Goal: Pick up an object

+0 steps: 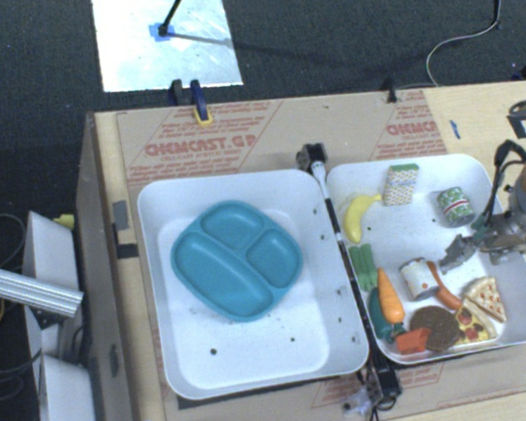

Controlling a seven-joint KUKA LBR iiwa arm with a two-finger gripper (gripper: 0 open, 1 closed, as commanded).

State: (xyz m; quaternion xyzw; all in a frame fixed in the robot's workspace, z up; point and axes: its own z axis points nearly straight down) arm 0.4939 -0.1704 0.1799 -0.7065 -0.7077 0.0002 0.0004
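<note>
Dark carpet surrounds a bench [263,129] with two white bins; the left bin [194,354] carries a teal divided plate [237,260]. We see toy food crowding the right bin [516,317]: banana [358,213], carrot [389,296], pizza slice [486,298], can [454,204]. Our gripper [459,253] hovers mid-bin, fingers spread and holding nothing, likely to straddle a pick target among them

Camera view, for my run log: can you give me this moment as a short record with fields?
left bin: holds a blue divided plate
right bin: holds toy food
far side of right bin: banana, small box, green can
near side of right bin: carrot, pizza slice, brown patty
claw: over the right bin, between can and pizza slice
grasp: nothing seen between its fingers
</note>
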